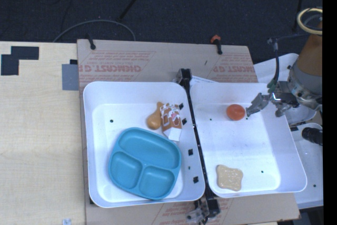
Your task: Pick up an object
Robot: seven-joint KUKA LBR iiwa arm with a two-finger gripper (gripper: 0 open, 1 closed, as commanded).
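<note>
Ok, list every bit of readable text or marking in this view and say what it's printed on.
"CHEMCAST G.P.", as far as it can be read: red print, upside down and repeated, on the brown board under the bins.
Small packet in the left bin: printed design, too small to read.
Red print on the board's front edge: cut off, unreadable.

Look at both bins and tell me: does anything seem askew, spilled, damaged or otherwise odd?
Nothing looks spilled or damaged. The blue divided plate sits askew in the left bin, turned at an angle to its walls. The orange-red object and pale flat piece lie loose in the right bin.
</note>
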